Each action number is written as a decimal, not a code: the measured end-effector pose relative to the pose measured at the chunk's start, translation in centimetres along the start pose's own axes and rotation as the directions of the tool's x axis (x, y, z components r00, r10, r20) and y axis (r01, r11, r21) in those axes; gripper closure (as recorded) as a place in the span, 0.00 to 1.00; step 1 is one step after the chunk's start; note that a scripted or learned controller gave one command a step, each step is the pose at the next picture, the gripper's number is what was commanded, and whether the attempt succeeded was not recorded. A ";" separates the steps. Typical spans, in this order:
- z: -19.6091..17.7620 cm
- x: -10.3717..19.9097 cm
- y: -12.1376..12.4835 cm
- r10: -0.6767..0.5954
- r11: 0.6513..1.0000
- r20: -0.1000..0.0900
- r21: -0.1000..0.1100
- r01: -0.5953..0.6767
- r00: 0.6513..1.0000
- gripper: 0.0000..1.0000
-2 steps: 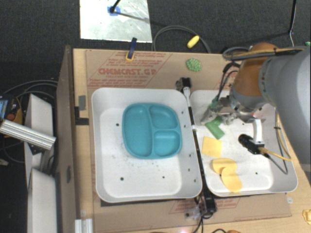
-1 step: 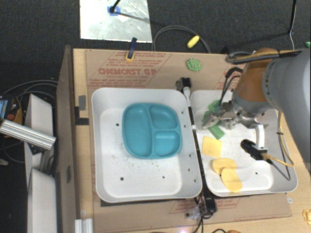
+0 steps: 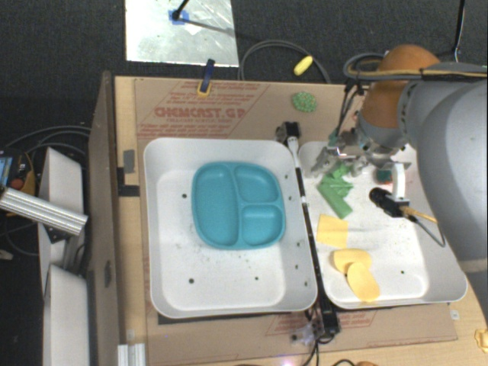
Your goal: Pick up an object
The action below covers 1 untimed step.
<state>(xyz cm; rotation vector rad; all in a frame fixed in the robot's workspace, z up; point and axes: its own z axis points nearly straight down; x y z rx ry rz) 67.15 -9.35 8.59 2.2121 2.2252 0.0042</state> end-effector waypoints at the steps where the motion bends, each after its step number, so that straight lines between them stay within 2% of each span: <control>1: -1.1 -0.1 -0.1 -0.001 1.000 0.000 0.001 0.001 1.000 1.00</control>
